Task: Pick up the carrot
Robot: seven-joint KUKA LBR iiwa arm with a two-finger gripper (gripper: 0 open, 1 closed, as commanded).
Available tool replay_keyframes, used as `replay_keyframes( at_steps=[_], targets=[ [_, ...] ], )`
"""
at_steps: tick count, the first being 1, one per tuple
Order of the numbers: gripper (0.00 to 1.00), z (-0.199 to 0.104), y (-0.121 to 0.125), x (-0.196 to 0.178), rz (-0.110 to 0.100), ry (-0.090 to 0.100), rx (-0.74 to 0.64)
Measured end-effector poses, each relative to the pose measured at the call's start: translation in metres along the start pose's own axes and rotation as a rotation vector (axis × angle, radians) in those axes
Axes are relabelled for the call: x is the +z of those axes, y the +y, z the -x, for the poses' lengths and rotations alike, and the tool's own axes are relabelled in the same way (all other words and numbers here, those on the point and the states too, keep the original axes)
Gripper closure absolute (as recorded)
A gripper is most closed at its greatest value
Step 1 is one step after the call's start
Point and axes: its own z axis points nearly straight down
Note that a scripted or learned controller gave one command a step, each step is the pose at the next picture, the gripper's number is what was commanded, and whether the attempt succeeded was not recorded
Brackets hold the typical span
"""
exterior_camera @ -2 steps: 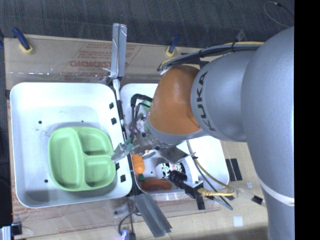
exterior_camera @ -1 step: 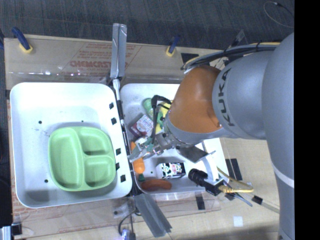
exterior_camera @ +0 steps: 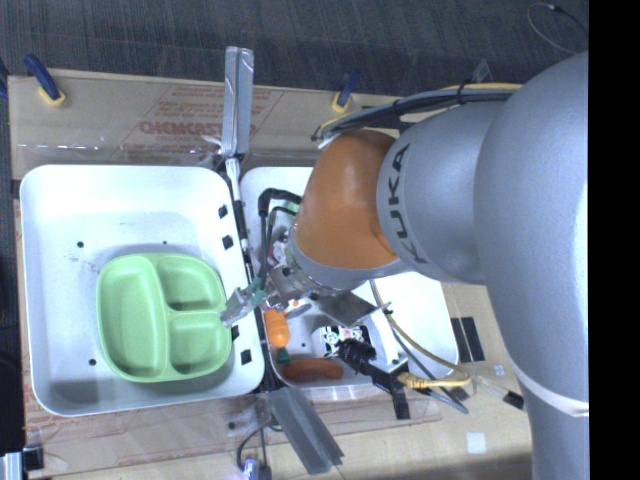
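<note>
Carrot (exterior_camera: 276, 329) by right bin's (exterior_camera: 425, 298) left wall, just beside tool (exterior_camera: 256, 296)

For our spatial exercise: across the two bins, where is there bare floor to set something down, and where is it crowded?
Free: the left bin floor between the green tray and the far wall, plus a strip along the tray's left. Crowded: the near-left corner of the right bin, where the carrot and a brown item lie by the arm.

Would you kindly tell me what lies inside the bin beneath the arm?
A carrot and a reddish-brown sausage-shaped item lie in the bin, near its lower edge; the arm hides the rest.
</note>
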Motion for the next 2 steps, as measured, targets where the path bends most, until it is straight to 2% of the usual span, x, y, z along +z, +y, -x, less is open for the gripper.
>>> replay_keyframes(
  at_steps=[1, 2],
  targets=[
    [1.00, 0.0011, 0.0002, -0.0063, -0.007, 0.001, -0.003],
    [0.00, 0.0010, 0.0003, -0.0063, -0.007, 0.000, -0.003]
  ],
)
